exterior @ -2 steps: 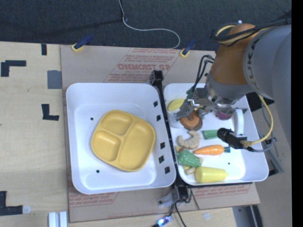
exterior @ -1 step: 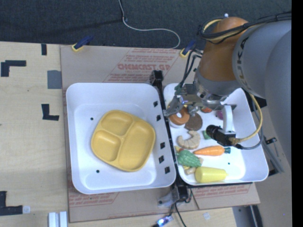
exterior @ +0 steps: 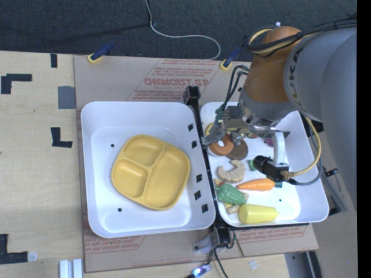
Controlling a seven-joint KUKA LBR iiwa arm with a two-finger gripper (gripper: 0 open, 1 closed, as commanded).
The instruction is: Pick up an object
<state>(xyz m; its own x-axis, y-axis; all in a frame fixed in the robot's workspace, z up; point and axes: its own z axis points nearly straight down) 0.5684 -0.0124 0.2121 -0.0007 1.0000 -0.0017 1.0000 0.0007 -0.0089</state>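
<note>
Toy food in right bin, centre-right of frame; pincer [exterior: 223, 133] low over the brown doughnut-like piece [exterior: 222, 148].

Pincer sits at the bin's upper-left area, touching or just above the doughnut piece; whether it is apart or together I cannot tell. Below lie a tan croissant-like piece [exterior: 231, 172], an orange carrot [exterior: 255, 185], a green leafy piece [exterior: 230, 195] and a yellow lemon-like piece [exterior: 257, 214]. All look like light, rigid, smooth plastic, likely slippery. Judgement: take the doughnut across its rim; carrot at mid-body. Yellow divided plate [exterior: 151, 171] lies alone in the left bin [exterior: 95, 155].
</note>
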